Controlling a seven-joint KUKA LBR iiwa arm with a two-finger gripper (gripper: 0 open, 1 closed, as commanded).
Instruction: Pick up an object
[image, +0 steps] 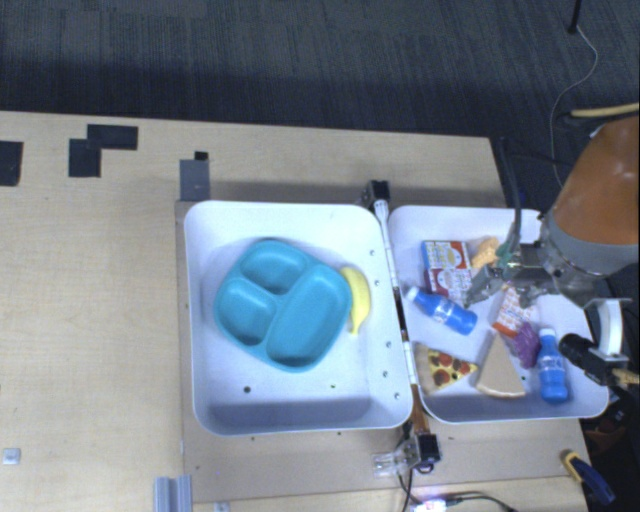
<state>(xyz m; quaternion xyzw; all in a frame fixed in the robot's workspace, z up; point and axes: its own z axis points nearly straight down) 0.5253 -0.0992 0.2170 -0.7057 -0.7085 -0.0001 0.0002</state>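
We take the task's thing to be any of the objects crowded in the right bin (600, 405), and the hand (512, 284) hangs low over the middle of that heap. We cannot tell how far the hand is spread, nor whether it has hold of anything, since its dark metal parts blur into the clutter under it. Just below the hand lies a small red and white packet (508, 315), and next to that a purple piece (526, 345). To the camera's left of the hand we see a blue bottle with a white cap (440, 310) lying on its side, and up from that a red and white carton (446, 264). A small tan object (484, 250) sits just above and to the left of the hand. Nearer the camera, well under the hand, lie a toy pizza slice (446, 369), a pale wedge like a slice of bread (500, 372), and a second blue bottle (552, 372) standing to the right of the purple piece. Behind the hand rises the grey arm with its orange band (602, 195). Farther off to the left, the other bin (210, 400) holds a blue divided plate (280, 302) with a banana (357, 298) touching its right edge. Both bins rest on the pale wooden worktop (90, 330).
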